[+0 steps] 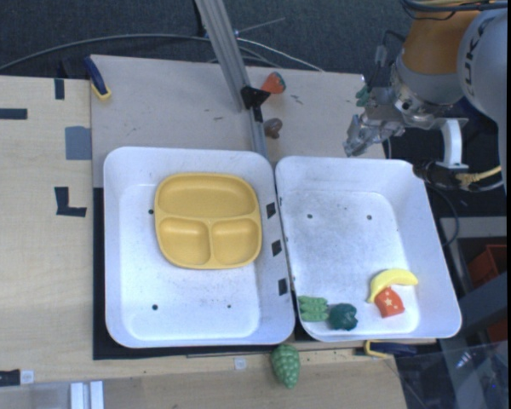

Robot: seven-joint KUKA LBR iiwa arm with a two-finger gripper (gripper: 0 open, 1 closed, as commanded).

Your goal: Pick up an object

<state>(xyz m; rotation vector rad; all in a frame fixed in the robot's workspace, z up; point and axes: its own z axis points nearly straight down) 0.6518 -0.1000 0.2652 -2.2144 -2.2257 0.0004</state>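
Observation:
In the right bin [358, 173], near its front edge, lie a yellow banana [393, 280], a red strawberry-like piece [390, 302] and two green toy vegetables [313, 308] [343, 316]. My gripper [358, 140] hangs above the bin's back edge, far from these items, with nothing visible between its fingers. The grey arm with its orange band [447, 24] reaches in from the upper right.
The left bin [119, 254] holds a yellow divided plate [209, 219]. A metal pole [226, 37] rises behind the bins. A green bumpy object [285, 365] lies on the bench in front of the bins. Small objects [273, 83] [272, 128] sit behind them.

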